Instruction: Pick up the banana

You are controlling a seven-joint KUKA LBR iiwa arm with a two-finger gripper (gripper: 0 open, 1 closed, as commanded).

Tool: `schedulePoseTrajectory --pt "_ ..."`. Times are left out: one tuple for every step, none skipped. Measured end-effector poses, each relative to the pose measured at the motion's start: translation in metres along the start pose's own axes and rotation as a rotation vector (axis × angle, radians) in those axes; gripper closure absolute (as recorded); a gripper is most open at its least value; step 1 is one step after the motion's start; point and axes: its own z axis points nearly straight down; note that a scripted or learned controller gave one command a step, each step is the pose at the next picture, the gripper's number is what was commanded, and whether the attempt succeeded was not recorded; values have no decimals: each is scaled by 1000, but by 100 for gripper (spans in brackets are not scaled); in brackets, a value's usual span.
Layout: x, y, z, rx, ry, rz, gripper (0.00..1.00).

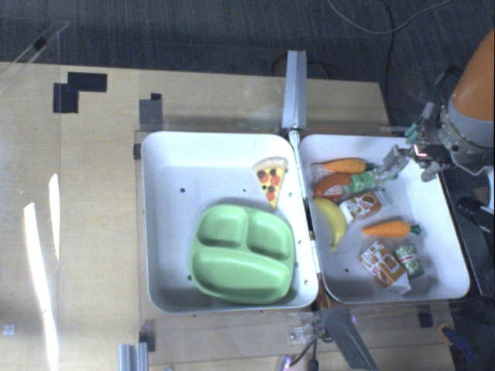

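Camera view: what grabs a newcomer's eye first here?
The big green divided plate in the left bin, with a pizza-slice toy near that bin's far right corner. Then the right bin, crowded with toy food: the yellow banana at its left side, carrots and small packets around it. The arm's pincer hovers over that bin's far edge.

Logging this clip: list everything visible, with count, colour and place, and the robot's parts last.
bins: 2, white, side by side on the bench
divided plate: 1, green, left bin, near side
pizza slice: 1, yellow and red, left bin, by the divider
banana: 1, yellow, right bin, left side
carrots: 2, orange, right bin, one far, one at centre
sausage: 1, reddish, under the far carrot
packets: 2, printed, right bin
small can: 1, green, right bin, near side
gripper: 1, grey, over the right bin's far edge
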Motion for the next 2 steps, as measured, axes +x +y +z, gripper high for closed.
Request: schedulePoseTrajectory --pt "34 -28 169 2 1 16 0" --pt "34 -26 158 -4 1 17 100"
